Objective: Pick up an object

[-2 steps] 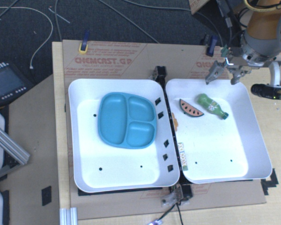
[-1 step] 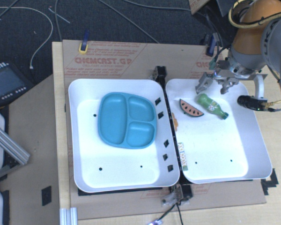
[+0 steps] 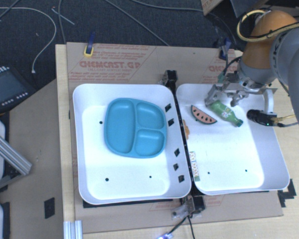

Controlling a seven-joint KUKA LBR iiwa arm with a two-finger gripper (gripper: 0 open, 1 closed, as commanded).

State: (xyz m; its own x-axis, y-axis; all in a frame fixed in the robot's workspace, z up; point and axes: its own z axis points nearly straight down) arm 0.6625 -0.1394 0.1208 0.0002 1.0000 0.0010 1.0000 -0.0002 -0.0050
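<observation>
A green bottle [image 3: 228, 114] lies on its side at the back of the right bin [image 3: 239, 158], its cap end pointing to the lower right. Just left of it rests a watermelon slice toy [image 3: 203, 114], red with a dark rind. My gripper [image 3: 222, 99] hangs directly over the bottle's upper end, open, with one finger on each side of it. The fingers do not visibly close on the bottle. The grey arm with its orange band reaches in from the upper right.
A blue divided plate [image 3: 135, 127] lies in the left bin [image 3: 89, 158]. A small brownish item [image 3: 187, 130] sits by the divider between the bins. The front half of the right bin is bare white floor.
</observation>
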